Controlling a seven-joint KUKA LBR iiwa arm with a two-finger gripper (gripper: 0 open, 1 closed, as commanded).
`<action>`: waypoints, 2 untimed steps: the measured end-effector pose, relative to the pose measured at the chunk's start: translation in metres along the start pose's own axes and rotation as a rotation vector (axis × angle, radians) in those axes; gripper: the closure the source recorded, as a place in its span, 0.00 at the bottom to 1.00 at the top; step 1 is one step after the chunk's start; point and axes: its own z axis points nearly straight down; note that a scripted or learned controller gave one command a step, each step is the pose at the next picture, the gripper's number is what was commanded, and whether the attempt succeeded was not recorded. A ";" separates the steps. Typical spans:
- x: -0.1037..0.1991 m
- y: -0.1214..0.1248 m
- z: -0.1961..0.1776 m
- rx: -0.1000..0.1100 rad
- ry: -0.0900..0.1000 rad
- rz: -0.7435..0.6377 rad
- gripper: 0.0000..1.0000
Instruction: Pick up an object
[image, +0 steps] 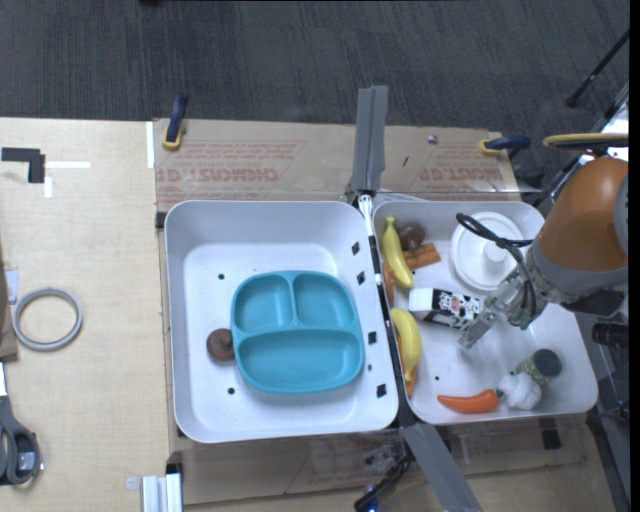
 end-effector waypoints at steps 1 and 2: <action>0.008 0.085 0.000 -0.001 -0.001 0.139 0.00; 0.035 0.060 0.000 0.001 0.001 0.402 0.00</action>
